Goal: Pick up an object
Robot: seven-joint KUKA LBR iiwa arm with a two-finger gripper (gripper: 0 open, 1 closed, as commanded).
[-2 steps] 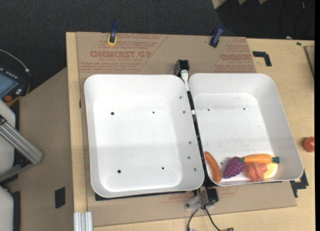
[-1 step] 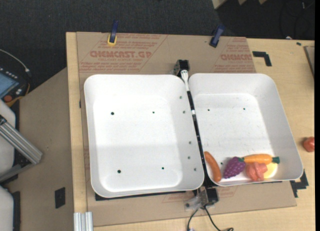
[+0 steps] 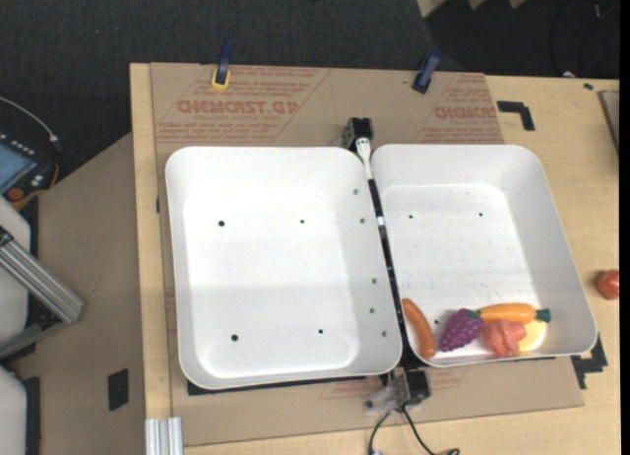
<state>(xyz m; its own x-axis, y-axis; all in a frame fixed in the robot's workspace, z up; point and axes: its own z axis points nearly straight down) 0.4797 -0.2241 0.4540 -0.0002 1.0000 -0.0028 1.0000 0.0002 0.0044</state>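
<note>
Several toy foods lie along the near edge of the right bin (image 3: 472,172). An orange sausage-shaped piece (image 3: 418,328) rests at the near left corner. Beside it sits a purple grape bunch (image 3: 460,330). A carrot (image 3: 512,312) with a green tip lies to the right, over a red piece (image 3: 502,338) and a pale yellow piece (image 3: 533,338).
The left bin (image 3: 266,246) stands beside the right one on a brown cardboard sheet (image 3: 295,98) held by two clips (image 3: 222,69). A small red-orange object (image 3: 609,285) lies on the bench right of the right bin. A cable (image 3: 399,428) runs off the near edge.
</note>
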